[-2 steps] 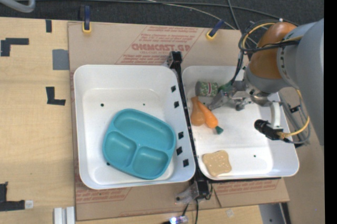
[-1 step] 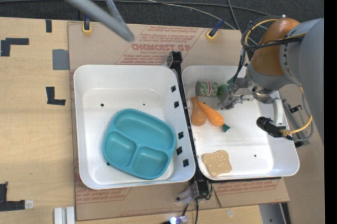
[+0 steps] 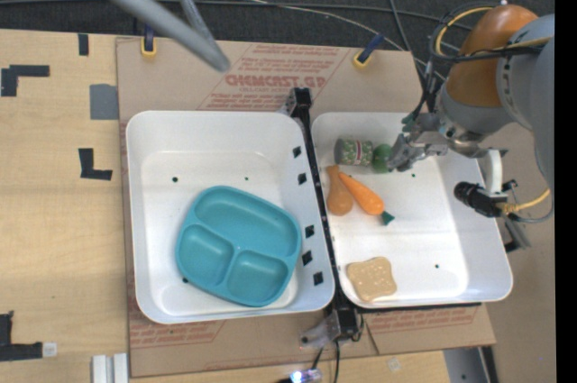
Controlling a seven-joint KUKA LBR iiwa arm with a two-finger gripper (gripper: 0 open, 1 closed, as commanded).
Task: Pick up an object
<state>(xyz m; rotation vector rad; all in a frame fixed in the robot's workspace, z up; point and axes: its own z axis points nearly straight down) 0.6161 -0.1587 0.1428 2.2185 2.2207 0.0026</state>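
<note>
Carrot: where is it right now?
In the camera view, the carrot lies in the right bin, near its left wall, beside an orange-tan piece and just below the green bottle.

I see two bins side by side. The left bin (image 3: pixel 144 192) holds a divided tray (image 3: pixel 237 244) near its front edge. In the right bin (image 3: pixel 482 269): bottle (image 3: pixel 358 152) at the back edge, carrot (image 3: pixel 362 193) mid-left, toast (image 3: pixel 371 278) front-left corner

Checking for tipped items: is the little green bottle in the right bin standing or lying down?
Lying down: the green bottle shows its full side along the right bin floor.
</note>
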